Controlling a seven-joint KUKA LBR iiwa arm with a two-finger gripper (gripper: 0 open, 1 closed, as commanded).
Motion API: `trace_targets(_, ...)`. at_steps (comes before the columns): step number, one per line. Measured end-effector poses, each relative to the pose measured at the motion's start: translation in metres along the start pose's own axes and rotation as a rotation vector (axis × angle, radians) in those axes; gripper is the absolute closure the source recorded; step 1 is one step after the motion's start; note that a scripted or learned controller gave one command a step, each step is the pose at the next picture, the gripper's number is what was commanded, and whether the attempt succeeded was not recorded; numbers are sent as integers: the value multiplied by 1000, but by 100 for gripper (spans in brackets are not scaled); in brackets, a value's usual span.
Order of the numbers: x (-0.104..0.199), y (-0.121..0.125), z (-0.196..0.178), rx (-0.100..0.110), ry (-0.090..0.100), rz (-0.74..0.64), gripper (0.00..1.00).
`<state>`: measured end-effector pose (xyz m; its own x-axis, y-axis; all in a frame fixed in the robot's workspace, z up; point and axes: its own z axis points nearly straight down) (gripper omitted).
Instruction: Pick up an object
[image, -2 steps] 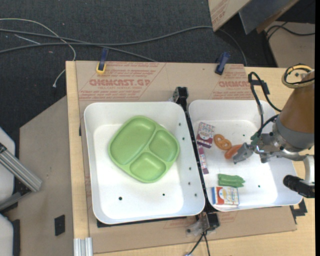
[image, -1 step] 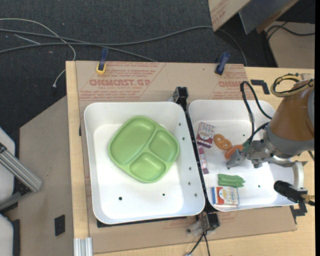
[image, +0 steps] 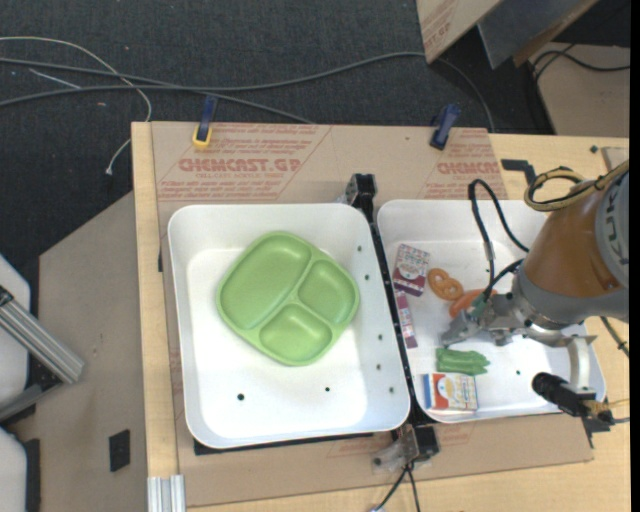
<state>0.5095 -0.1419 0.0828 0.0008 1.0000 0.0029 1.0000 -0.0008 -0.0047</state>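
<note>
My gripper is low in the right bin, reaching in from the right. It hangs just above a green object and just below and right of an orange ring. A white and pink packet lies at the bin's left side with a purple strip below it. A small colourful box rests near the bin's front edge. Nothing can be seen held in the gripper.
The left bin holds a green divided plate. A black clamp sits at the back where the two bins meet. Cables run over the arm's orange band.
</note>
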Motion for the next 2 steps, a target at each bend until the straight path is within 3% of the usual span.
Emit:
trace_targets(1, 0, 1, -13, -5, -1, 0, 100)
trace_targets(2, -4, 1, -57, -9, -4, -1, 100)
